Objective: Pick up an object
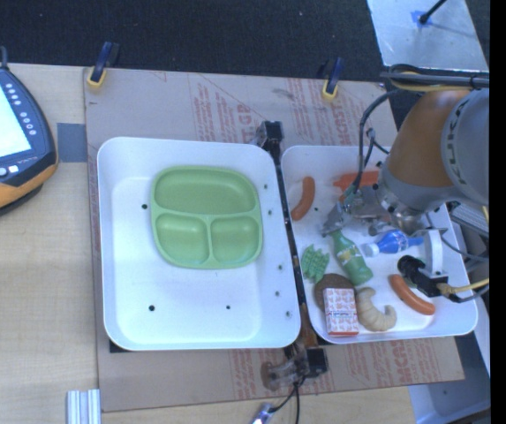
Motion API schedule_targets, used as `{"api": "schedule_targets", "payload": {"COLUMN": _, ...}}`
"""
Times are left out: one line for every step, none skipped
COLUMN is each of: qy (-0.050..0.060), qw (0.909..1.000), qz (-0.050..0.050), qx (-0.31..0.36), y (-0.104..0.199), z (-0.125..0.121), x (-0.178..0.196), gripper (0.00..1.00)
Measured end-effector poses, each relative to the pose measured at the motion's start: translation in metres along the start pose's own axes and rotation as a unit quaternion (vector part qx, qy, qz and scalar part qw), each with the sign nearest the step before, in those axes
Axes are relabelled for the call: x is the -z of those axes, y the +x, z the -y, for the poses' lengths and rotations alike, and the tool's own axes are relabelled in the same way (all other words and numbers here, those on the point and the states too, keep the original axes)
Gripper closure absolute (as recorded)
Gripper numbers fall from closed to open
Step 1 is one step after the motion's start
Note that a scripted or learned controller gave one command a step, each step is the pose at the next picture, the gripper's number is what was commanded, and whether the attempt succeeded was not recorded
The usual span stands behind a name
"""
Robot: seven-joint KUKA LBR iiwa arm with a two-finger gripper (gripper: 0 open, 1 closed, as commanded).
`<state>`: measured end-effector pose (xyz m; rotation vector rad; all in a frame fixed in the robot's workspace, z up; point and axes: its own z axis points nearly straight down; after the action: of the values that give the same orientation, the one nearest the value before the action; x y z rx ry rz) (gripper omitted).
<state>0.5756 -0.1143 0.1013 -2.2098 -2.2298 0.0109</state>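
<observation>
Jaw state cannot be told from above: the gripper (341, 222) hangs low in the right bin (464, 325), under the grey arm (429, 157) with its orange band, just above a green bottle (351, 261). Around it lie 2 sausages (302, 198) (411, 294), a blue-capped bottle (389, 243), a green leafy toy (313, 261), a croissant (376, 310) and a red-and-white carton (340, 311). Beside it, the left bin (129, 325) holds 1 green divided plate (207, 216).

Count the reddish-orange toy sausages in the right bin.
2: one reddish-orange toy sausage lies near the white right bin's left wall, another near its lower right. The grey arm may hide more.
</observation>
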Motion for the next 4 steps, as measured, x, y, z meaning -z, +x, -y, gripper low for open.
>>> {"api": "schedule_targets", "payload": {"qy": 0.0, "qw": 1.0, "qz": 0.001, "qx": 0.001, "y": -0.0011, "z": 0.0001, "x": 0.0099, "gripper": 1.0}}
{"api": "schedule_targets", "payload": {"qy": 0.0, "qw": 1.0, "qz": 0.002, "qx": 0.002, "y": -0.0011, "z": 0.0001, "x": 0.0099, "gripper": 0.0}}
{"api": "schedule_targets", "payload": {"qy": -0.002, "qw": 1.0, "qz": 0.003, "qx": 0.002, "y": -0.0023, "z": 0.0, "x": 0.0198, "gripper": 1.0}}
{"api": "schedule_targets", "payload": {"qy": -0.001, "qw": 1.0, "qz": 0.004, "qx": 0.003, "y": -0.0024, "z": 0.0, "x": 0.0198, "gripper": 0.0}}
